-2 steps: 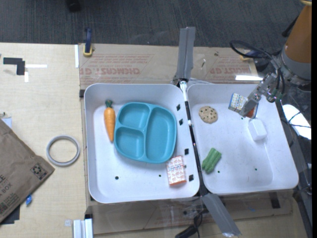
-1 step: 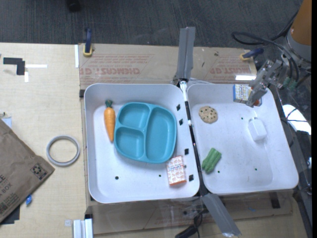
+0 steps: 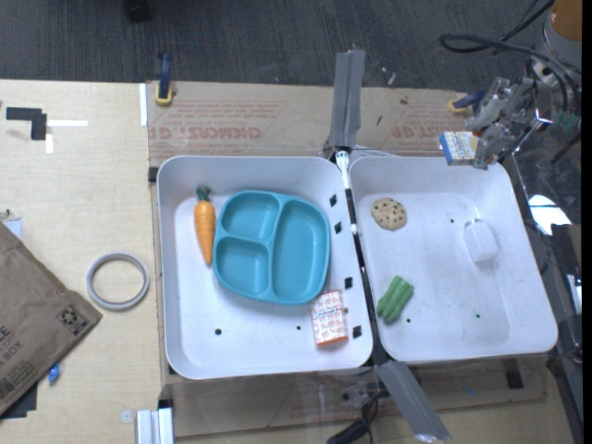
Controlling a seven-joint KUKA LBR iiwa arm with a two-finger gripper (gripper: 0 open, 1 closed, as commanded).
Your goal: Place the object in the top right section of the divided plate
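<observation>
Hovering at two o'clock past the right bin's far corner, the gripper has something small, blue and white at its fingers; whether it's clamped, I cannot tell. Over in the left bin, the teal divided plate sits with a carrot touching its nine o'clock edge.

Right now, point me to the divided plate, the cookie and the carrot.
divided plate (image 3: 242, 268), camera view, on the floor of its lower left section.
cookie (image 3: 389, 214), camera view, on the middle of its top face.
carrot (image 3: 204, 232), camera view, on the middle of its orange body.
</observation>
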